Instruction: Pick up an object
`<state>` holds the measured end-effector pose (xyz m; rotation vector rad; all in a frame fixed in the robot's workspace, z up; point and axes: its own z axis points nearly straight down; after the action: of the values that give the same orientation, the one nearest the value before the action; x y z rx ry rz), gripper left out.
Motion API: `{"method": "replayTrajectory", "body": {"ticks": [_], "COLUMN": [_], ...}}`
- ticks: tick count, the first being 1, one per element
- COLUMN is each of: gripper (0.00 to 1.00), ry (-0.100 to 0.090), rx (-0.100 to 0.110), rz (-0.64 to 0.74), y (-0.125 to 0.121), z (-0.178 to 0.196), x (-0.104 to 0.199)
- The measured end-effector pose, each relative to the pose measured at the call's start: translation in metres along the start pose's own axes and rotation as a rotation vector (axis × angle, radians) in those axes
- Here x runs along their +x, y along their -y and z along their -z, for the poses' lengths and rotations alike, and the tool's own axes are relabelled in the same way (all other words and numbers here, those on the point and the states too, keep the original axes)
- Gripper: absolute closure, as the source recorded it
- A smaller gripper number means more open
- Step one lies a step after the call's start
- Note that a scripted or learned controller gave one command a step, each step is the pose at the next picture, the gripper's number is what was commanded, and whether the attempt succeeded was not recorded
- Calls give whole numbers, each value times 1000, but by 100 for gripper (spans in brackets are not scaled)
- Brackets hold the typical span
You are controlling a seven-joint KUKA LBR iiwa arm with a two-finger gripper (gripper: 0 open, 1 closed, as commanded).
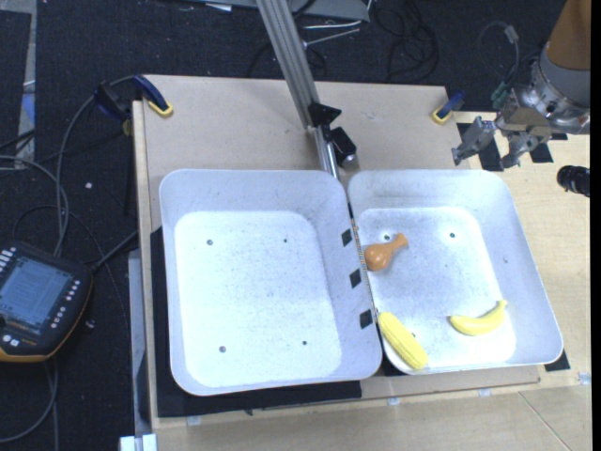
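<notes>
1 drumstick (384, 252), 1 banana (480, 319), 1 corn cob (402, 340)

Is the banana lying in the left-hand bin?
No, the banana lies in the right bin, near its front edge, beside the corn cob.

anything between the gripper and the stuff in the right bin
Nothing visible does. The gripper hangs above the right bin's far right corner, and the drumstick, banana and corn cob lie apart on its open floor.
</notes>
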<state>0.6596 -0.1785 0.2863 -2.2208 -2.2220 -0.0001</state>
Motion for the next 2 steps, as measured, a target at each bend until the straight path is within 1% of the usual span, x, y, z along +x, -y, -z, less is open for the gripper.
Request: {"method": "replayTrajectory", "body": {"ticks": [1,2], "gripper": [0,0], "ry": [-1,-1], "rx": [4,4], "rz": [0,-1], "y": [10,10], "z": [-52,-95], "x": [3,-1]}}
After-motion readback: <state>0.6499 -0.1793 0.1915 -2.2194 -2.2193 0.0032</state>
